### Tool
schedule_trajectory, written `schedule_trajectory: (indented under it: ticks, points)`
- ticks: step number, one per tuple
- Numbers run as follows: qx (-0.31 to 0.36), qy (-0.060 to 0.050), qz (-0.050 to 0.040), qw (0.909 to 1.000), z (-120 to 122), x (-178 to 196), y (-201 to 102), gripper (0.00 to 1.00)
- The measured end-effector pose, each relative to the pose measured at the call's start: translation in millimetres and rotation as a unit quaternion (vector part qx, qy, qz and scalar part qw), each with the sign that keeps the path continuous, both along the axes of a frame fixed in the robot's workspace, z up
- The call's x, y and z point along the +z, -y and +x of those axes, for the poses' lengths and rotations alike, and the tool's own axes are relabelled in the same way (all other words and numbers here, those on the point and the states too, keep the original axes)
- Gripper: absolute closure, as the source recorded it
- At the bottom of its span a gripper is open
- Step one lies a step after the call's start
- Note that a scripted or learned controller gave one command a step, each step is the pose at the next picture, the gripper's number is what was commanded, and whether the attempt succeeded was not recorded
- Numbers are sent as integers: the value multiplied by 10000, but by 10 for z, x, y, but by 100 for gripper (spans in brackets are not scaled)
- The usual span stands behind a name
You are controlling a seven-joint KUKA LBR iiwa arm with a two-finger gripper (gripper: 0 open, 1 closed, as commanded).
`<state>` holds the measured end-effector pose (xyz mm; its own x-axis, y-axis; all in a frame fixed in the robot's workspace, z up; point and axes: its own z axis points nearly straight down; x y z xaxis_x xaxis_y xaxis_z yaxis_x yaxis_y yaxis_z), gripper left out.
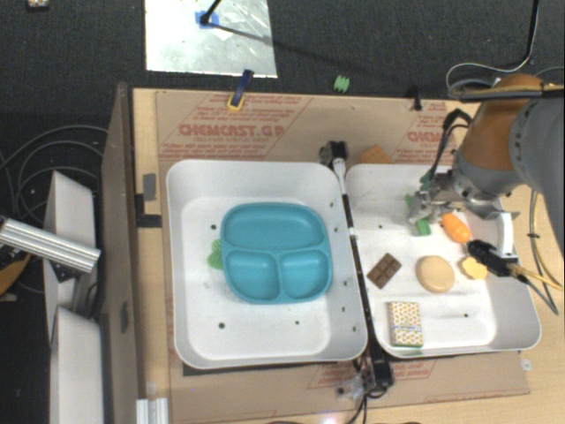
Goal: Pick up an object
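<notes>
– Green block (422, 226) first: where is it?
– In the right bin (516, 325), near the far left part of the floor, lying just below the gripper (427, 205).
– Is the gripper clamped on it?
– I cannot tell. The gripper is low over the block's upper end, and the grey wrist and cables cover the spot where they meet. Whether it is gripping or released is not visible.
– What lies around it?
– An orange carrot (455, 228) just to the right of the block, tilted. Further toward the near side are a yellow piece (474, 268) next to a black cable end, a round tan bun (435, 274), and a brown chocolate square (383, 270) to the bun's left. A small patterned box (405, 322) sits by the near wall.
– And the other bin?
– The left bin (199, 325) holds a blue divided plate (275, 251), with a bit of green leaf (214, 256) showing at the plate's left edge.
– The arm?
– The arm (494, 144) comes in from the right, with its orange band above the wrist.
</notes>
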<state>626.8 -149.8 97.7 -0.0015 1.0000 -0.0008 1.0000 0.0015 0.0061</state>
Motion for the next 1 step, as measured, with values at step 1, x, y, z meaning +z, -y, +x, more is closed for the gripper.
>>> schedule_trajectory:
  ticks: [1]
  points:
    - [47, -1, 19, 10000, -408, 920, -883, 100]
